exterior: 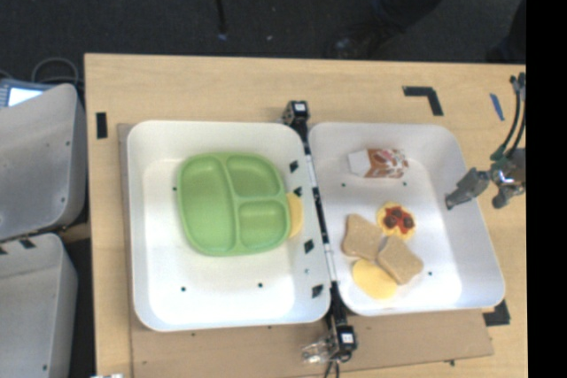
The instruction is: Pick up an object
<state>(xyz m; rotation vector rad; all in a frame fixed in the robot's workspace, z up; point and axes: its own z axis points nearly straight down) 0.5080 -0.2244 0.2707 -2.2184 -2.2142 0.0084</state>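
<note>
The right bin (461,270) holds a white and red-brown packet (379,161), a small round yellow piece with red topping (396,219), two toast slices (361,236) (400,261) and a flat yellow disc (372,281). My gripper (483,190) hangs over the right rim of this bin, well right of the food pieces. Its two dark fingers (463,189) are spread apart, open, with nothing between them. The left bin (159,297) carries a green divided plate (235,204) with a yellow piece (295,212) tucked at its right edge.
A black clamp (296,111) sits at the top of the seam between the bins and another (341,336) at the bottom. Grey boxes (35,164) stand to the left of the bench. Cables (516,124) run up from the gripper.
</note>
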